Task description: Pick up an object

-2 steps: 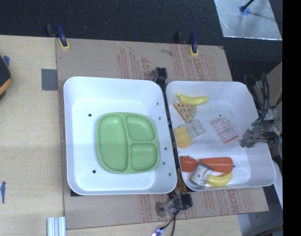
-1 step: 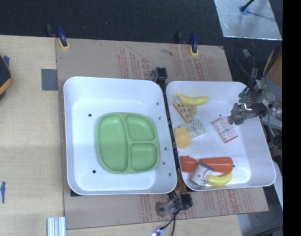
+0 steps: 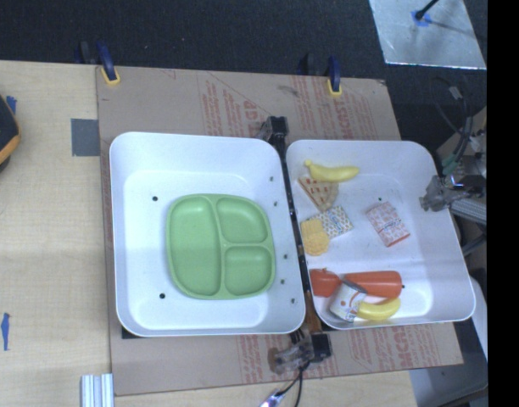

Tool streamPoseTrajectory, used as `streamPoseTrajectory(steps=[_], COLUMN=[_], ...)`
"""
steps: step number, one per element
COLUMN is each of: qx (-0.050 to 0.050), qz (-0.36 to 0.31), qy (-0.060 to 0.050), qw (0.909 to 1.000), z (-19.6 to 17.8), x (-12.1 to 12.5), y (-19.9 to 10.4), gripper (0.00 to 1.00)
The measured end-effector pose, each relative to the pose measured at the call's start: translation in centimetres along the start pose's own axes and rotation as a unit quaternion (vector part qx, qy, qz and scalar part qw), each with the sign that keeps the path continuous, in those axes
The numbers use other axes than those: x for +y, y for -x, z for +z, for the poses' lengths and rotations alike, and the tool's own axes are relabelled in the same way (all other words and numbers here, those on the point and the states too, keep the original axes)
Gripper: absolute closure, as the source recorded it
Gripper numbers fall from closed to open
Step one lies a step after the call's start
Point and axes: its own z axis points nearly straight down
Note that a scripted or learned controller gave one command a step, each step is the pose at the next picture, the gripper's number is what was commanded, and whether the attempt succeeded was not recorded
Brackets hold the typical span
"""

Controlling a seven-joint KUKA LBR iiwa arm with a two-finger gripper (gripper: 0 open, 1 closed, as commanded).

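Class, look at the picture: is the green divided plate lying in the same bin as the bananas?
No: the green divided plate lies alone in the left bin, while both bananas lie in the right bin.

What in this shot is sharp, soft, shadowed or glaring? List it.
Camera view: light is even and soft; the left bin shows a pale sheen along its left wall, with faint shadow under the green plate. The right bin's items are slightly soft, and the print on the small packets is unreadable. The dark floor at top loses detail. The end effector at the right edge is blurred.
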Motion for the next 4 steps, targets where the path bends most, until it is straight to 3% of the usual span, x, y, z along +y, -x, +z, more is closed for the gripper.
streamPoseTrajectory(steps=[1, 2, 3, 4], qx=[0.0, 0.0, 0.001, 0.0], qz=[-0.001, -0.001, -0.001, -0.001], qy=[0.0, -0.001, 0.0, 0.0], qw=[1.0, 1.0, 1.0, 1.0], z=[1.8, 4.8, -0.8, 2.8], x=[3.1, 1.4, -0.6, 0.8], y=[-3.9, -1.3, -5.5, -0.6], gripper=[1.0, 1.0, 1.0, 1.0])
